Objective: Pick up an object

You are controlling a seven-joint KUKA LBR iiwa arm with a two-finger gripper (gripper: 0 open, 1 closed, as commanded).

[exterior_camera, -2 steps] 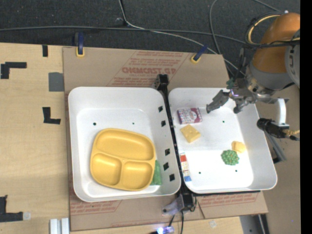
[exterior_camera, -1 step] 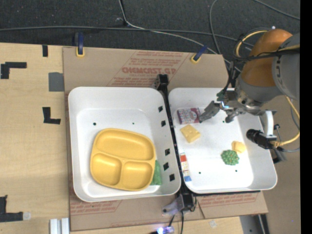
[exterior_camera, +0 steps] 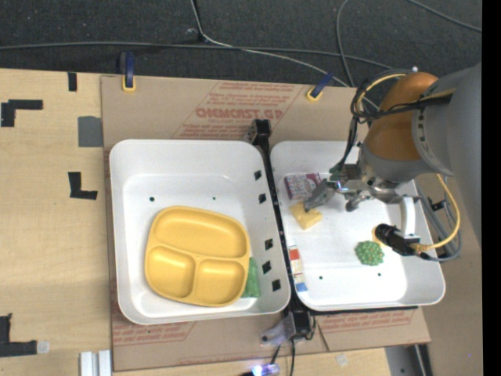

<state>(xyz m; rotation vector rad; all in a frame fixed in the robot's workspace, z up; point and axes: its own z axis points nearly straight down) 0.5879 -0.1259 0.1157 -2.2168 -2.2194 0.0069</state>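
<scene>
In the right bin (exterior_camera: 391, 292) lie a pale yellow block (exterior_camera: 307, 218), a purple-pink packet (exterior_camera: 300, 184), a green broccoli-like piece (exterior_camera: 369, 252) and a small red, white and blue item (exterior_camera: 296, 266) by the left wall. My gripper (exterior_camera: 335, 201) hangs over the upper middle of this bin, open, with nothing between its fingers. Its left finger (exterior_camera: 317, 199) ends just above and right of the yellow block, close to the packet. The broccoli piece lies below and to the right of the gripper.
The left bin (exterior_camera: 129, 210) holds a yellow divided plate (exterior_camera: 197, 255) with a green item (exterior_camera: 252, 279) wedged at its right edge. A black divider (exterior_camera: 270, 202) runs between the bins. The arm's cables and a black fitting (exterior_camera: 391, 238) hang over the right bin's right side.
</scene>
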